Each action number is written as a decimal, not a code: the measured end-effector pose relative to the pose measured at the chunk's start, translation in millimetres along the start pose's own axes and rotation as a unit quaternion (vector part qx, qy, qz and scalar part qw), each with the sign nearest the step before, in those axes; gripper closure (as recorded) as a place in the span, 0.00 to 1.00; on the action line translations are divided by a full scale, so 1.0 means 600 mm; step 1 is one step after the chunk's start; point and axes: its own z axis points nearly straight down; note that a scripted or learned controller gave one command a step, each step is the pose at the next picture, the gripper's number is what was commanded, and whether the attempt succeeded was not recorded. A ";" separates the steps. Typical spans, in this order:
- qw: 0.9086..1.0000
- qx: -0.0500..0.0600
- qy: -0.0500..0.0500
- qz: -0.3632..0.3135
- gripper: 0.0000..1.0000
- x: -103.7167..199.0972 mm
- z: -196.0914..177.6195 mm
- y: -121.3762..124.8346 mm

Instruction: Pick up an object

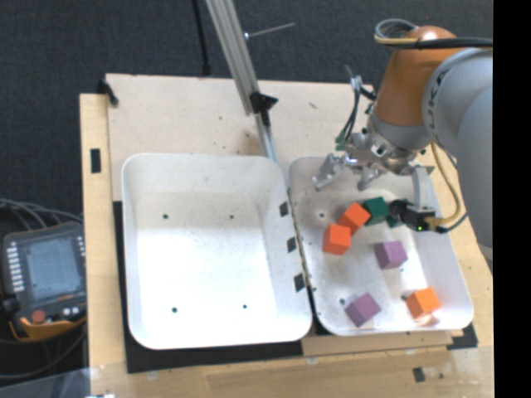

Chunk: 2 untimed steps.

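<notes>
Nearest the camera inside the right bin (444,259), a purple block (362,308) and an orange block (423,302) are seen along its front wall, well apart from each other. Farther in from that wall, a second purple block (390,254) lies alone; beyond it, toward the bin's inner side, two orange blocks (346,228) sit touching, with a green block (377,209) just behind them. At the bin's far end the gripper (353,166) is held above bare floor, nothing being seen between its fingers; whether they are spread or closed cannot be told. No object has yet been taken. A clean pick would probably be favoured by choosing an isolated block, such as the lone purple one, since the touching orange pair could be nudged aside; the fingers would best be centred over opposite flat faces before being lowered
</notes>
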 end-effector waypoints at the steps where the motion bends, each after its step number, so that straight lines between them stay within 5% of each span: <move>1: 1.000 -0.001 0.000 0.001 0.00 0.007 0.076 -0.011; 2: 1.000 -0.005 0.001 0.004 1.00 0.004 0.052 -0.007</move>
